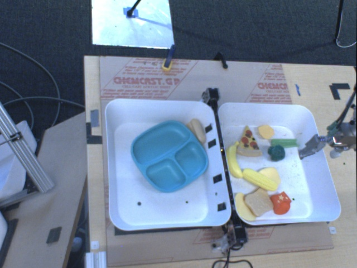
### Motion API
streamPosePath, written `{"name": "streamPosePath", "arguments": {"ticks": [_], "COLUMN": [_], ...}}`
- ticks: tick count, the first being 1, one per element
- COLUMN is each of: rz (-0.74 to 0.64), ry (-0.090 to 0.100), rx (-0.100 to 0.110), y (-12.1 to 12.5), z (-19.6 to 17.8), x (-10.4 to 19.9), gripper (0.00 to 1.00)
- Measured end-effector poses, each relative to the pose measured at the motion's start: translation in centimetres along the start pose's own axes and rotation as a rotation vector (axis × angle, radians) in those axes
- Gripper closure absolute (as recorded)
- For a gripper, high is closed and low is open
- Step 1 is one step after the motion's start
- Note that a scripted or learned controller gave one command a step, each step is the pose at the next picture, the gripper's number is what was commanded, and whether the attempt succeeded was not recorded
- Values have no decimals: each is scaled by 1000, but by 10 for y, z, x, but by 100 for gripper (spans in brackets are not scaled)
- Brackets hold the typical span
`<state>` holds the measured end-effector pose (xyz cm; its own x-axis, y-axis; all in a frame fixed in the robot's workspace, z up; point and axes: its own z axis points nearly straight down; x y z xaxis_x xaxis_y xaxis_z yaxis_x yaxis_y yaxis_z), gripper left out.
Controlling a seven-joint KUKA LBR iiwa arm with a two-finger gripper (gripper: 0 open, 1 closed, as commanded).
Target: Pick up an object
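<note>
I am seeing the grey metal gripper point(310, 146) hanging over the right shallow white bin's point(321, 175) right side; whether it is clenched I cannot tell. The green plastic broccoli piece point(277, 151) is lying just left of it, apart, beside the toy pizza slice point(249, 141).

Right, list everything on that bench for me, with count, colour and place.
shallow white plastic bins: two, white, side by side on the bench
blue divided plastic tray: one, blue, in the left bin
tan oval toy: one, tan, beside the tray's upper right edge
toy pizza slice: one, yellow with red spots, right bin
toy banana: one, yellow, right bin by the divider
toy corn cob: one, yellow, right bin
green toy vegetable: one, dark green, right bin
toy bread slice: one, tan, right bin's near edge
red toy tomato: one, red, beside the bread
gripper: one, grey, over the right bin's right side
</note>
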<state>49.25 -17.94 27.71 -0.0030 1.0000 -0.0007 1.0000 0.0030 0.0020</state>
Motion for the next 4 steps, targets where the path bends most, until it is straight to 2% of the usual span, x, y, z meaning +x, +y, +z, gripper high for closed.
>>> {"name": "streamPosePath", "arguments": {"ticks": [1,2,3,4], "rz": [5,-5,-9,-7], "ry": [-1,4,2,1], "rx": [2,1,-8,-5], "y": [-6,-5,-3,55], "z": [199,178,88,92], "x": [-28,34,105,149], "gripper": [0,0,0,0]}}
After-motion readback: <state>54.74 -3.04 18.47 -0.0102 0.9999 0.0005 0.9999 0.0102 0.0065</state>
